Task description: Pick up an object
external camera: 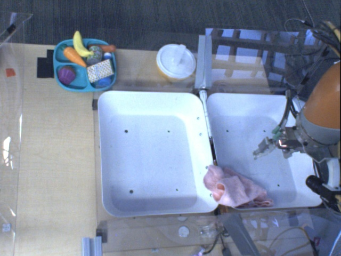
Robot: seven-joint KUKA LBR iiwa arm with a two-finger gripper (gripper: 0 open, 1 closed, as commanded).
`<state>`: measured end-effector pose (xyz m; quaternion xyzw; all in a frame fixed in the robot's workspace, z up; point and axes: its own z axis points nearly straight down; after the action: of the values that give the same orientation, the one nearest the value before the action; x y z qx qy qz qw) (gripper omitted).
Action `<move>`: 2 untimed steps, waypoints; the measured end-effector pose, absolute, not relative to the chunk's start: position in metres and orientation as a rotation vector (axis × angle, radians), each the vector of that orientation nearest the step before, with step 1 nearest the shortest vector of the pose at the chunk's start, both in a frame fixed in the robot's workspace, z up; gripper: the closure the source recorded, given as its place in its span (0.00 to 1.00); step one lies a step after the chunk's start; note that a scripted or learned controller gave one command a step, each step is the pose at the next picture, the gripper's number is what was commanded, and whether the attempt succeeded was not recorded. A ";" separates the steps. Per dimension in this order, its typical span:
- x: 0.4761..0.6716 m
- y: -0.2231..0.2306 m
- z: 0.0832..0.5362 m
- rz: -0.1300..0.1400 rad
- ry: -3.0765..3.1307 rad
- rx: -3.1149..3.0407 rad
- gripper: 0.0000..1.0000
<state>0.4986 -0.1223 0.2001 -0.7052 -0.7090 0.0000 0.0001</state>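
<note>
The only loose thing in either bin is a crumpled pink cloth (pixel 235 189), lying in the near left corner of the right bin (pixel 250 119), pressed up against the divider between the two bins and spilling slightly over the near rim. The left bin (pixel 149 148) sits beside it.

The arm (pixel 325 111) comes in from the right, and its pincer (pixel 265 147) hangs over the middle of the right bin, its tip pointing leftward. The two fingers look slightly apart with nothing between them, though they are small and somewhat blurred here.

The relation that matters: the cloth lies nearer to the camera and a little to the left of the pincer, close by but not under it. The cloth's long axis runs roughly left to right along the near wall, so a grasp across its narrow width would probably suit best. Judging from this, the pickup has not yet begun. The corner walls may crowd the fingers on the way down.

On the desk (pixel 48 153) beyond the bins, well apart from the work, stand a blue tray of toy food (pixel 85 64) and a white lidded cup (pixel 176 61).
</note>
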 end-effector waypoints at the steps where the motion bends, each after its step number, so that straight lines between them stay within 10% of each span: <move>1: 0.495 -0.084 0.091 -0.019 -2.282 -2.179 0.00; 2: 0.547 -0.088 0.091 -0.013 -2.285 -2.170 0.00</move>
<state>0.5473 -0.0881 0.0910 -0.6886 -0.7251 -0.0043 -0.0049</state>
